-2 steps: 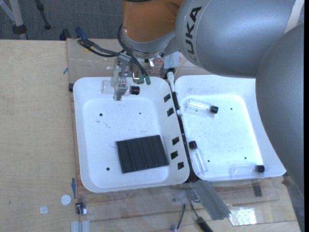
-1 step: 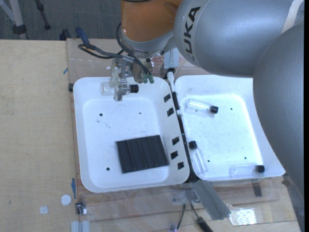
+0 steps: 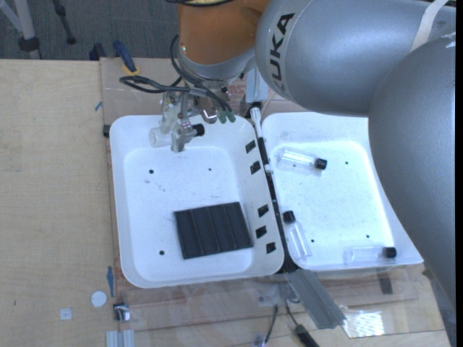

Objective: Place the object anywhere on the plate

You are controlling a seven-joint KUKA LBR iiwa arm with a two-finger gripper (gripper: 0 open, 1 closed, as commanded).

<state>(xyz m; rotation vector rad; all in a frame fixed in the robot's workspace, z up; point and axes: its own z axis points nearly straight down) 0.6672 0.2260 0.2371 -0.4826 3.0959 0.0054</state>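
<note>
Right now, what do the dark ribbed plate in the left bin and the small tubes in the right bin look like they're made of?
The dark ribbed plate looks like matte black plastic or rubber: dull, with no glare and moulded grooves. The tubes look like clear plastic or glass with black caps: the bin's white shows through them. Which one, the view leaves open.

The grey arm (image 3: 347,49) sweeps in from the right and bends downward, its orange band (image 3: 213,20) sitting just above the wrist. The gripper (image 3: 177,132) (small, metallic, wrapped in loose cabling) hangs below the wrist, pointing down.
</note>
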